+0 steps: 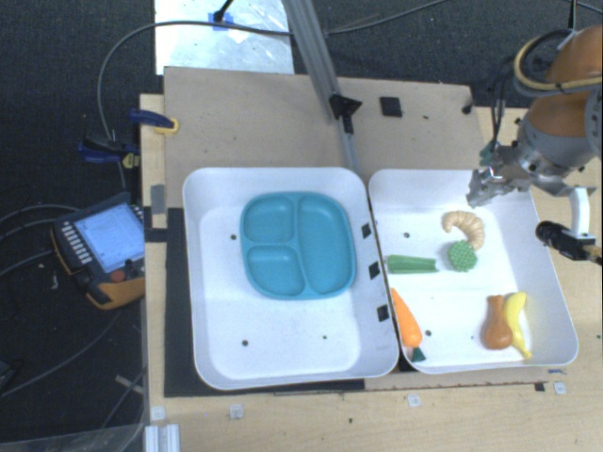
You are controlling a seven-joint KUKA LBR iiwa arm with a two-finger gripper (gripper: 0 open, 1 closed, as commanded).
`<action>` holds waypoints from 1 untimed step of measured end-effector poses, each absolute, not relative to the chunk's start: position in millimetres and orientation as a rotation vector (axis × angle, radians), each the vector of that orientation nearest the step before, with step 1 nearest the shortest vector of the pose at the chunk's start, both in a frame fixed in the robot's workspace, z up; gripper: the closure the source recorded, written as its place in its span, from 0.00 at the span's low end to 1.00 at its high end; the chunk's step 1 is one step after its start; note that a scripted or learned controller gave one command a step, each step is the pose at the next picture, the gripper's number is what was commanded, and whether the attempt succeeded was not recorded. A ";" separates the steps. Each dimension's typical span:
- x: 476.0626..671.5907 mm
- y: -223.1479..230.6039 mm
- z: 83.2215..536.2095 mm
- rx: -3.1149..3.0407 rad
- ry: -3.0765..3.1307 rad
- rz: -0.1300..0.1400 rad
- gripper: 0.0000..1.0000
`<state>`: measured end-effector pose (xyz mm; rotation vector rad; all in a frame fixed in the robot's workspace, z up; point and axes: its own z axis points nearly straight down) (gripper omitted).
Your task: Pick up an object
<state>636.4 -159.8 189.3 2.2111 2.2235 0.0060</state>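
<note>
No legible brand, label or writing on any object. Right bin (542, 252) holds toy food: a tan croissant (464, 227), curved, long axis slanting from upper left to lower right; a round green broccoli head (462, 255) touching its lower end; a green bean-like piece (411, 265) lying left to right; an orange carrot (406, 318) along the left wall, tip toward upper left; a yellow banana (516, 322) beside a brown drumstick (496, 325), both roughly upright. Gripper (482, 188) hangs above the bin's upper right, just above the croissant; finger state cannot be told. Left bin (212, 347) carries a blue divided plate (298, 245).
</note>
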 end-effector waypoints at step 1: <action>637.9 -159.8 217.9 2.211 2.225 0.005 1.00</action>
